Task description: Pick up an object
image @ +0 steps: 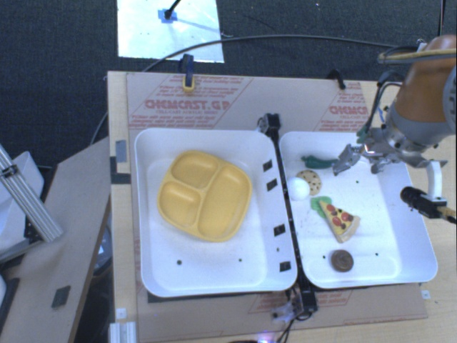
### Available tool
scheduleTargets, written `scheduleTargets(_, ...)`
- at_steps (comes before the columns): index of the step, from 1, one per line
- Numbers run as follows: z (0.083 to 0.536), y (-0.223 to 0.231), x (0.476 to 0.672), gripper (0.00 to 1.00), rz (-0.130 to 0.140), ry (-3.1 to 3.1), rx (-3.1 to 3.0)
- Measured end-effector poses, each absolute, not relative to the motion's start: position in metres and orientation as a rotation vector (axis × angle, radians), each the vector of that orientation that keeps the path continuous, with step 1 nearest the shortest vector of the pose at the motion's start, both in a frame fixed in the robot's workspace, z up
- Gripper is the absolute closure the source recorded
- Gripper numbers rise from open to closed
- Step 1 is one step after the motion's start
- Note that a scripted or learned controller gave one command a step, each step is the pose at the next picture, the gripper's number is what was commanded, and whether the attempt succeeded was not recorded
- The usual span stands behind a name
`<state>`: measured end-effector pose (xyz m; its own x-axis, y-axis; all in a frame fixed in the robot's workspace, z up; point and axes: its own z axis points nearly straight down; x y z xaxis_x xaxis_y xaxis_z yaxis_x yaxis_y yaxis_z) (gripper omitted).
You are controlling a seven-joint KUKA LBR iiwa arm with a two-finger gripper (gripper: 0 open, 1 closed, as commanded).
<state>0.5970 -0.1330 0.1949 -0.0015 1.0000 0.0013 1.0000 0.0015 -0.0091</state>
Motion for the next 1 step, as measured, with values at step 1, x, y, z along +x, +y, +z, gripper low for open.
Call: scheduleTargets(1,0.1477,-0.1371,0.5944,0.00,0.007,-2.219,-2.215)
